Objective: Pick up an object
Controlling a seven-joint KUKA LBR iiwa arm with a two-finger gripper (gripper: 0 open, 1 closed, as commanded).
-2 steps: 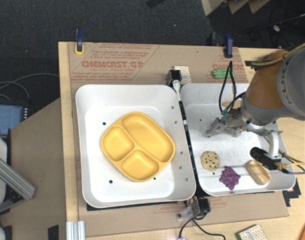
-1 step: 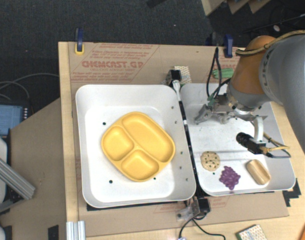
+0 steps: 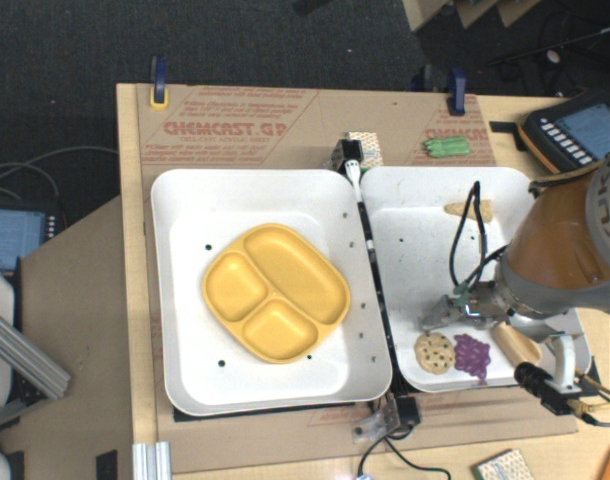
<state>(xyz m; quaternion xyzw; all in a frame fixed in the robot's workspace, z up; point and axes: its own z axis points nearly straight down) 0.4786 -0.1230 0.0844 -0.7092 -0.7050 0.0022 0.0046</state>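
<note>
In the right bin a round cookie lies near the front edge, with a purple bunch of grapes touching its right side and a tan bread roll further right. A small tan piece lies near the bin's back wall. My gripper hangs low just above and behind the cookie, under the orange wrist band. A yellow three-part plate lies in the left bin.
A green item and a small checkered object rest on the cardboard behind the bins. A black cable loops over the right bin. A tablet lies at the far right.
</note>
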